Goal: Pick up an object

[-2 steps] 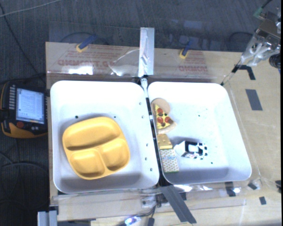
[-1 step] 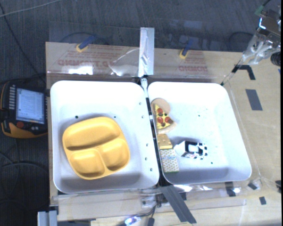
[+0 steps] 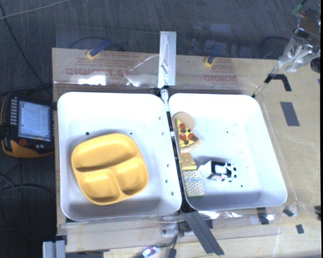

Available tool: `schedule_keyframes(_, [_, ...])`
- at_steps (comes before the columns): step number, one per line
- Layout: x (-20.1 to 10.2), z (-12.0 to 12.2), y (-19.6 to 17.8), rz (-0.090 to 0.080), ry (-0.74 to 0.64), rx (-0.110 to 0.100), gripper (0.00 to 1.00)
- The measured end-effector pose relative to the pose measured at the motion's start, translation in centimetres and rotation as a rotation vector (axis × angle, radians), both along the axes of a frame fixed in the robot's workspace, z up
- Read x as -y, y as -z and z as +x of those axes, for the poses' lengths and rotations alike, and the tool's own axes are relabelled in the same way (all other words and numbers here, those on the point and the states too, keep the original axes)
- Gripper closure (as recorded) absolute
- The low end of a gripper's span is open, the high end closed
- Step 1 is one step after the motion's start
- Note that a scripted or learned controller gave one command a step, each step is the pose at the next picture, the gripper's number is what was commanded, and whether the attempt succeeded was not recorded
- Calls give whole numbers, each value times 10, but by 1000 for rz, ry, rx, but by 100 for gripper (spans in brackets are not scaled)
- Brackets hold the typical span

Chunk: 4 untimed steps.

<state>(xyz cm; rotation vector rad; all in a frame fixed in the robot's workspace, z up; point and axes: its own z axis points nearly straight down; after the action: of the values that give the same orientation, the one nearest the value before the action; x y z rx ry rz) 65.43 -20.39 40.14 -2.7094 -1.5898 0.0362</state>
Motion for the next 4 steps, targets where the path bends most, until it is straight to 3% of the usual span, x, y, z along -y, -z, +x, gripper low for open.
schedule_keyframes(3, [-1, 5, -18, -13, -5, -18, 100])
schedule_keyframes(4, [-2, 6, -30, 11, -143, 13, 100])
